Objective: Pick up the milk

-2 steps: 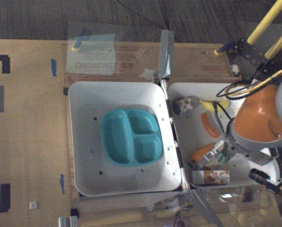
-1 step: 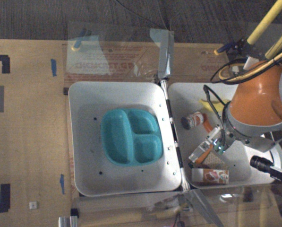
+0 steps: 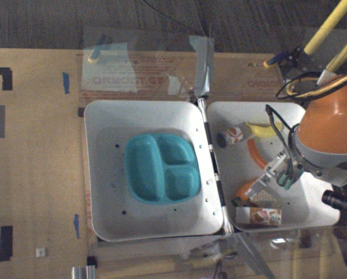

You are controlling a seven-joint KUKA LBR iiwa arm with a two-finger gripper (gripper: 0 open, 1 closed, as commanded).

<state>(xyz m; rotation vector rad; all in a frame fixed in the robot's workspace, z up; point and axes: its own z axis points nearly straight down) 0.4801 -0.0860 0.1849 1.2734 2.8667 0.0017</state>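
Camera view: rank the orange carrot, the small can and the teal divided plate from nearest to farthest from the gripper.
Measured from the gripper in the right bin:
1. Orange carrot, just above and left of it, same bin.
2. Small can, farther up-left, near the divider.
3. Teal divided plate, across in the left bin.

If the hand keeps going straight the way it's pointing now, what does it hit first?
The hand points down-left in the right bin. First in that line looks to be the orange carrot-like item just below it, with the carton lying farther down. Depth is hard to judge from this slant.
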